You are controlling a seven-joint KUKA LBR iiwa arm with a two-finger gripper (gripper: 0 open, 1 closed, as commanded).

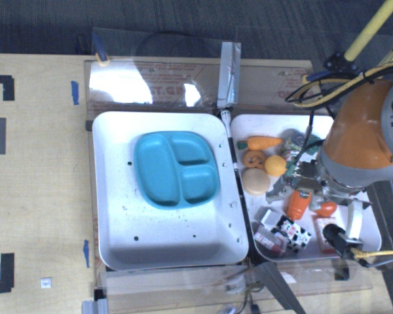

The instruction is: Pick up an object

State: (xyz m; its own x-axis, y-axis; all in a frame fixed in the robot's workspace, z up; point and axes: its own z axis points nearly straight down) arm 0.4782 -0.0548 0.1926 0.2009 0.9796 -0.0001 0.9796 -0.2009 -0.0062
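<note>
Nearest the camera, at six o'clock in the right white bin (373, 237), lie a black-and-white spotted toy (291, 231) and a dark packet (270, 237). Just above them, an orange bottle-shaped toy (298, 203) sits under the gripper (302, 183); whether its claw is open or closed cannot be told. Toward ten o'clock rest a beige egg-shaped ball (255, 180), a yellow ball (275, 166) and an orange carrot (264, 142). At nine o'clock, the left white bin (111, 175) carries a blue sectioned plastic tray (177, 168).
</note>
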